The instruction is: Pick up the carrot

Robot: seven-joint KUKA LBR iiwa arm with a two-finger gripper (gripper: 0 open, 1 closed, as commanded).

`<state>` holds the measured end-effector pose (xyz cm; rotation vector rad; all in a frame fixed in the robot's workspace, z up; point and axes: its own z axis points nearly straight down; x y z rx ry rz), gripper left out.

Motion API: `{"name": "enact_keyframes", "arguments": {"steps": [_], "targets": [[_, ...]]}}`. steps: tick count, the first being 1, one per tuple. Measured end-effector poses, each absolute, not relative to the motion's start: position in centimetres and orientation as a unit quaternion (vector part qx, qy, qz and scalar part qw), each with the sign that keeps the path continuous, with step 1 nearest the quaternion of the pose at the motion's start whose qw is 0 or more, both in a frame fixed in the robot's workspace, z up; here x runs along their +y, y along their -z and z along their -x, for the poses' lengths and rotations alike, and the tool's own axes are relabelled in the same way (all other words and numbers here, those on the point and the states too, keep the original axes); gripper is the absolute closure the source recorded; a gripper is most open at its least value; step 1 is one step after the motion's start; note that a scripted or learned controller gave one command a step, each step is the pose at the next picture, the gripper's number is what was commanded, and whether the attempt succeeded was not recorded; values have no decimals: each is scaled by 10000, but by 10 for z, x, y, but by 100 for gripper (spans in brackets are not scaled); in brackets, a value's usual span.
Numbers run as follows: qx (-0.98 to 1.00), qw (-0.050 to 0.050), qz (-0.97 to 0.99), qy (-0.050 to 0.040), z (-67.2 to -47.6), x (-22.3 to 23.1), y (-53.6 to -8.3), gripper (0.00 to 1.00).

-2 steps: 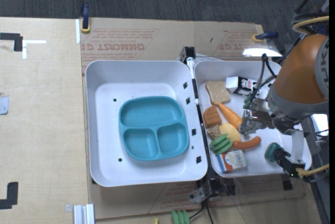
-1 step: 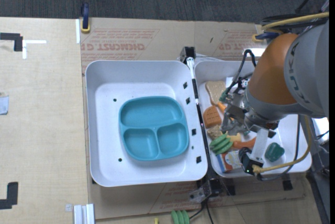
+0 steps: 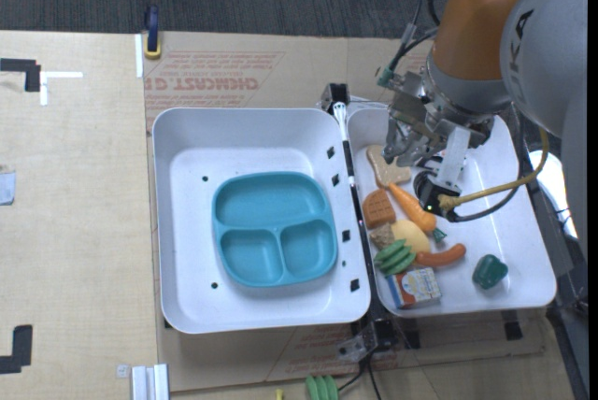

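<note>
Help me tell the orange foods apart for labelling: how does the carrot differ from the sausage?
The carrot is paler orange and tapers to a point; the sausage is redder with rounded ends. The carrot runs diagonally higher in the right bin; the sausage lies nearer its front, almost level. Both are elongated and lie flat.

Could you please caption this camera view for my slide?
Gripper over the right bin, above the carrot; blue tray in left bin.

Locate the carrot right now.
In the camera view the carrot lies in the right bin, left of centre, slanting below the tool, between the brown bread piece and the sausage.
</note>
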<state>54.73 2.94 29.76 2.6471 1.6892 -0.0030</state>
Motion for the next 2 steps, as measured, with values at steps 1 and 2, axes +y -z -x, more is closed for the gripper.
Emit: {"name": "enact_keyframes", "arguments": {"steps": [1, 2], "targets": [[5387, 8, -8425, 21, -547, 29, -297, 0], [5846, -7, -8113, 28, -539, -31, -190, 0]]}}
